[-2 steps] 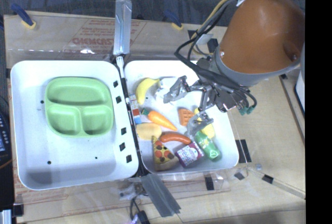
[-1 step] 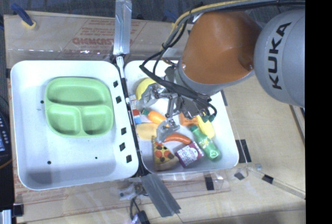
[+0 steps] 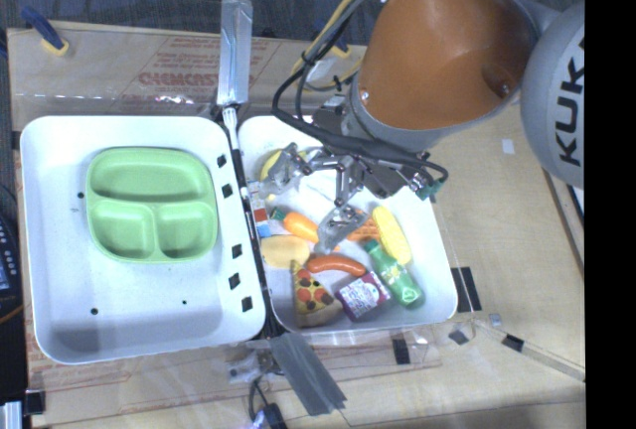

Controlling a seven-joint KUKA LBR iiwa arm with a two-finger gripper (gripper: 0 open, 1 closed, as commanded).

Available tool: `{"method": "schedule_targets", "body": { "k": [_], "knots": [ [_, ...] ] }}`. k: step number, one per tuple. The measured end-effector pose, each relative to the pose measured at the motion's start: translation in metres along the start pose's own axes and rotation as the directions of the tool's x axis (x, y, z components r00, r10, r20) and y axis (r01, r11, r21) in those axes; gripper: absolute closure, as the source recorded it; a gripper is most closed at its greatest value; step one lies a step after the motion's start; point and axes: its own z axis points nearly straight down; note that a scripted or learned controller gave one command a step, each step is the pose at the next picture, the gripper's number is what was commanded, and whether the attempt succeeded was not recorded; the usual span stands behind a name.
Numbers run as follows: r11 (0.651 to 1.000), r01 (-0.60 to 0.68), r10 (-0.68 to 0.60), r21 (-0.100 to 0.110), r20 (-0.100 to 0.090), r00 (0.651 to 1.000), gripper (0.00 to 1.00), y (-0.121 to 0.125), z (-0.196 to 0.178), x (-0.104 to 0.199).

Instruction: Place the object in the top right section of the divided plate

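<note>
The pincer (image 3: 343, 218) hangs low over the toy food heaped in the right bin (image 3: 437, 258), apparently choosing a piece, its state impossible to tell, while the green divided plate (image 3: 151, 202) waits in the left bin (image 3: 50, 248).

- Divided plate (image 3: 151, 202) — pale green, uniform.
- Both bins (image 3: 60, 308) — white.
- Arm band (image 3: 437, 50) — orange; casing grey.
- Bottle (image 3: 395, 275) — green.
- Corn (image 3: 391, 231) — yellow.
- Pizza slice (image 3: 313, 300) — yellow with dark spots, apparently.
- Packet (image 3: 360, 296) — maroon.
</note>
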Motion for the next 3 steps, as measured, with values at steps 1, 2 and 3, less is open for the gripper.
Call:
{"method": "schedule_targets", "body": {
  "k": [1,2,3],
  "knots": [
    [1.0,-0.001,0.001,-0.002,-0.002,1.0,1.0,-0.001,-0.008,-0.001],
    [0.993,0.119,-0.119,-0.005,-0.006,0.993,1.0,0.08,0.106,-0.049],
    [0.856,0.517,-0.517,-0.005,-0.004,0.856,1.0,0.11,0.25,-0.086]
  ]
}}
